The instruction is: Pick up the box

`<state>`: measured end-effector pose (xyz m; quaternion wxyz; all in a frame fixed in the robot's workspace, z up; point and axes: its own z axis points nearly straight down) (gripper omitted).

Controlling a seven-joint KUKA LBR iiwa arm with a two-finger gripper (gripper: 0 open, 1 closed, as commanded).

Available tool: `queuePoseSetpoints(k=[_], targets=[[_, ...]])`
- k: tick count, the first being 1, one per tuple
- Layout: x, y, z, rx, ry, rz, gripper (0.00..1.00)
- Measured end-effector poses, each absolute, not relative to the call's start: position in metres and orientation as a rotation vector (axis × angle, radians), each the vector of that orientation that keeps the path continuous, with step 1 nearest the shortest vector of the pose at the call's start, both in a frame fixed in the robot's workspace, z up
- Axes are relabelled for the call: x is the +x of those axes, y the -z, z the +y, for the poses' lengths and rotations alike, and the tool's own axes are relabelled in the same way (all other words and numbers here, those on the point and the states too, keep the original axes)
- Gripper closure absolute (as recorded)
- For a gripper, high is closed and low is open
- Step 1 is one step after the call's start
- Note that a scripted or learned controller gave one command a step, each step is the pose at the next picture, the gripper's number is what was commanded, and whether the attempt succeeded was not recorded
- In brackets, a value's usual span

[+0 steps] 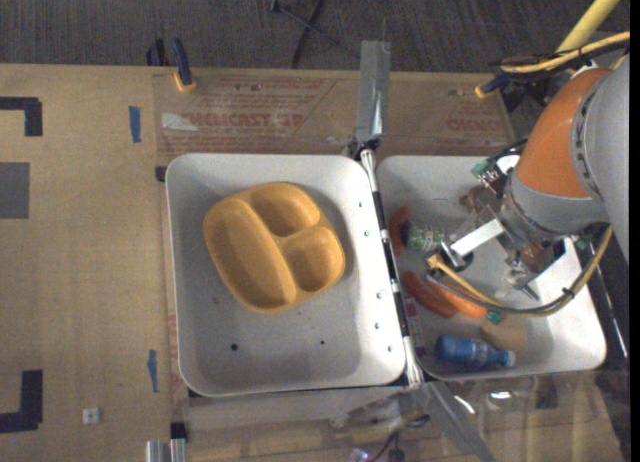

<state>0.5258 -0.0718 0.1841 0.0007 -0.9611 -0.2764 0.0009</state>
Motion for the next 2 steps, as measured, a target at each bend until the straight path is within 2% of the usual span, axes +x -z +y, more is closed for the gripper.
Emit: queuePoseSetpoints(k=[1, 2], targets=[[0.526, -0.184, -0.072, -3.018, -0.004, -0.868, 0.0], [0.481, -0.089, -0.144, -3.084, 0.009, -0.608, 0.0]])
